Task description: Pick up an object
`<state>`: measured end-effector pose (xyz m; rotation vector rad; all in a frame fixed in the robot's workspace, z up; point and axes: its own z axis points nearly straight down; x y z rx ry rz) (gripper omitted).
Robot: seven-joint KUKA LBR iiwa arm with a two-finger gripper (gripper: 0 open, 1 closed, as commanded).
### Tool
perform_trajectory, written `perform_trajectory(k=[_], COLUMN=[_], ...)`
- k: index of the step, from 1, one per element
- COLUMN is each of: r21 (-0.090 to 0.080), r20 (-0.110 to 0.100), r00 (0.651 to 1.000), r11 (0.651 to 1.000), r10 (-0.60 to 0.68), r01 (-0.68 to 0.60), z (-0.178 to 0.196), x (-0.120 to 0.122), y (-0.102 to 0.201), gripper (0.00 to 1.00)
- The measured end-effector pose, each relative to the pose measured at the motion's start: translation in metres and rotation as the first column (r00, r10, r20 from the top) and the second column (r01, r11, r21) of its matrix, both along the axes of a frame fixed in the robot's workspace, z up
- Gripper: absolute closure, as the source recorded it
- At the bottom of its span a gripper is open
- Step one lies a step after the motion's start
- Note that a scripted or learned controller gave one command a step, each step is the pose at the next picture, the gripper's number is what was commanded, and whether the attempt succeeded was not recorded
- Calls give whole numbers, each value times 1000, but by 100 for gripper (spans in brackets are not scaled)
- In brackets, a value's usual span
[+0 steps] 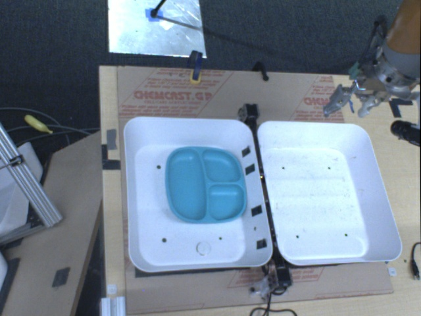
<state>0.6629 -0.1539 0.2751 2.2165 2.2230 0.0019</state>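
Observation:
A blue divided plate [202, 184] with three compartments lies flat in the left white bin [141, 242]. My gripper [350, 103] hangs at the upper right, above the back edge of the right white bin [378, 209] and well away from the plate. Its two fingers are spread apart with nothing between them. The arm with its orange band [402, 35] comes in from the top right corner.
The bins sit side by side on a cardboard sheet [171, 91], joined by a black clip strip [253, 170]. A small round mark [203, 247] lies near the left bin's front wall. A shiny metal sheet [156, 18] lies beyond the bench.

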Motion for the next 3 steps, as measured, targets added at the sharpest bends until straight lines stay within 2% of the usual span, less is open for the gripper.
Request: perform_trajectory(k=[1,2,3], r21=[3,1,0], r20=[-13,-9,-2], r00=[1000,1000,1000], r11=[1000,1000,1000], r10=[-5,-6,-5], r01=[5,6,5], z=[-72,-141,-192], x=[-85,-121,-156], y=[-2,-34,-54], gripper=[0,0,0])
